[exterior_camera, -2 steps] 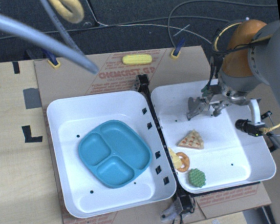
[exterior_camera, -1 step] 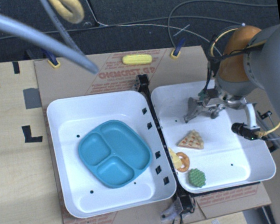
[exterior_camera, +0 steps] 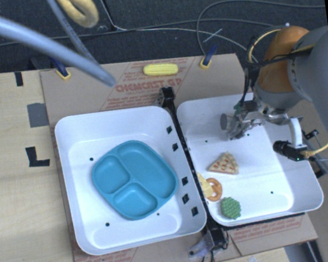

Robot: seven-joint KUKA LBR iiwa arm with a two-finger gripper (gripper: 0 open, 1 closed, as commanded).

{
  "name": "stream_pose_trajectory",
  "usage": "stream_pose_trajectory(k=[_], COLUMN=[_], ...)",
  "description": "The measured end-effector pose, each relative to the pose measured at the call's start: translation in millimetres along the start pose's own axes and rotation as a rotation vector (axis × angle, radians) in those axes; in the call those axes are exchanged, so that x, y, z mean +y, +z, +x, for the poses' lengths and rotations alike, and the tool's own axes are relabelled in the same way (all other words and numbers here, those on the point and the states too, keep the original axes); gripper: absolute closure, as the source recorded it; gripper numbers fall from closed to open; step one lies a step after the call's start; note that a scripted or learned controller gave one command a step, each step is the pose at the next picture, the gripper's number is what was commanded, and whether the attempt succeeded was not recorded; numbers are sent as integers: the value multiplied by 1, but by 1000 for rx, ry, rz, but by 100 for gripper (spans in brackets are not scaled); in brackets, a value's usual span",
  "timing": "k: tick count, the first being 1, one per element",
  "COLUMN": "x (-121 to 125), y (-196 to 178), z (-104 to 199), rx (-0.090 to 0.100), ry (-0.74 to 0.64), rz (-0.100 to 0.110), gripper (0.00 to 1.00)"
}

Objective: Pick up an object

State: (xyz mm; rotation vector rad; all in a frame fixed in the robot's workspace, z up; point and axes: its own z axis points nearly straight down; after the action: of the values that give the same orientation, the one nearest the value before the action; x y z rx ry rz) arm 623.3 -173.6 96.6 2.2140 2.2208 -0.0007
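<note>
Blue tray (exterior_camera: pixel 134 178) parked alone in left bin (exterior_camera: pixel 87 229), pizza slice (exterior_camera: pixel 224 164), pretzel (exterior_camera: pixel 213 189) and green piece (exterior_camera: pixel 230 207) loose in right bin (exterior_camera: pixel 304 198) for picking, gripper (exterior_camera: pixel 234 124) poised above, jaws' state unreadable

1 fixed overhead camera looks down aslant on both bins (exterior_camera: pixel 75 188).

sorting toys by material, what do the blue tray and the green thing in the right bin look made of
Blue tray: probably moulded plastic, with a smooth, even colour and soft sheen on its three compartments. Green thing: bumpy, matte surface, possibly plastic or rubber toy food; too small to tell.
</note>
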Motion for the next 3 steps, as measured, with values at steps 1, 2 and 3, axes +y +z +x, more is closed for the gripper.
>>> stream_pose_trajectory(k=[1,2,3], x=[2,6,7], y=[-63,-125,-179], z=[-2,-2,-2], rx=[4,3,3], ry=[2,1,1], rz=[1,0,-1], gripper=[100,100,100])
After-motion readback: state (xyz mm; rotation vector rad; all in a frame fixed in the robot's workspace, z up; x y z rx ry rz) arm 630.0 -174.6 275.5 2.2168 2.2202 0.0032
